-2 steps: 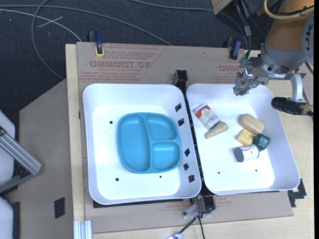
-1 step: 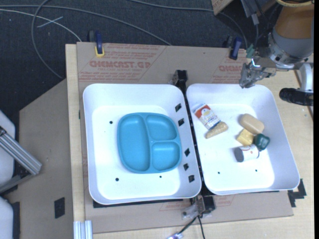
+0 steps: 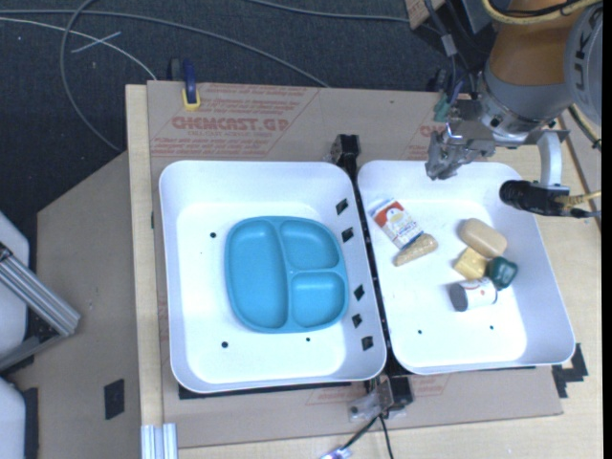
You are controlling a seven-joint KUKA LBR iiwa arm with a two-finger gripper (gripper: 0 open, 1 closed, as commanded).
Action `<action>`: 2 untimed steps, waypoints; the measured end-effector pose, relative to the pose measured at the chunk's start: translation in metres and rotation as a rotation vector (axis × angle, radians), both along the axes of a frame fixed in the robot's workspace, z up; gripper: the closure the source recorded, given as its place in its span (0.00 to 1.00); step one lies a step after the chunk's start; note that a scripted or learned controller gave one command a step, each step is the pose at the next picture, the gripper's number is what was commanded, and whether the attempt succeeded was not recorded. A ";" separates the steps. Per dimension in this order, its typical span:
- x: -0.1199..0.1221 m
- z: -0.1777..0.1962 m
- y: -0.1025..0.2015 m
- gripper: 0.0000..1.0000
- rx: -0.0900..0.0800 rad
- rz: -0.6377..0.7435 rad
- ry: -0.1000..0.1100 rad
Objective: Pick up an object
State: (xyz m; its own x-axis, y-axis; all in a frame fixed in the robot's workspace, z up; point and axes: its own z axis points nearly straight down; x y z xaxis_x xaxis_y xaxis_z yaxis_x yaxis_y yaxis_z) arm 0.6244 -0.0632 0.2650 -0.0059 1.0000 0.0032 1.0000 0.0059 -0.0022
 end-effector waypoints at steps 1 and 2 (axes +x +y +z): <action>-0.020 -0.010 0.045 1.00 0.000 -0.001 0.002; -0.031 -0.013 0.109 1.00 0.000 0.001 0.001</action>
